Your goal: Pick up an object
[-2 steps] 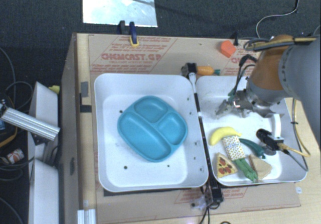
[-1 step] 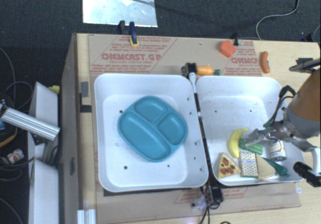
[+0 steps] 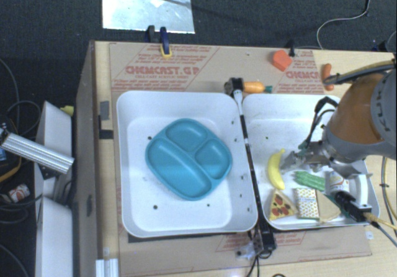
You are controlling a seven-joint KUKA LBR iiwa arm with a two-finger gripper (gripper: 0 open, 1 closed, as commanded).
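Note:
The right bin [image 3: 273,117] holds a yellow banana [image 3: 275,169], a green object [image 3: 310,179], a pizza-slice toy [image 3: 282,206] and a small tan patterned box [image 3: 306,202]. My gripper [image 3: 302,158] hangs low in this bin, just right of the banana and directly above the green object. The arm's grey wrist and orange band cover the bin's right side. A blue divided plate [image 3: 188,158] lies in the left bin [image 3: 139,120].
On the bench behind the bins lie an orange block [image 3: 281,60], an orange-tipped tool [image 3: 251,87] and a yellow clamp [image 3: 164,43]. A black divider strip [image 3: 247,145] runs between the bins. Cables trail at the right edge.

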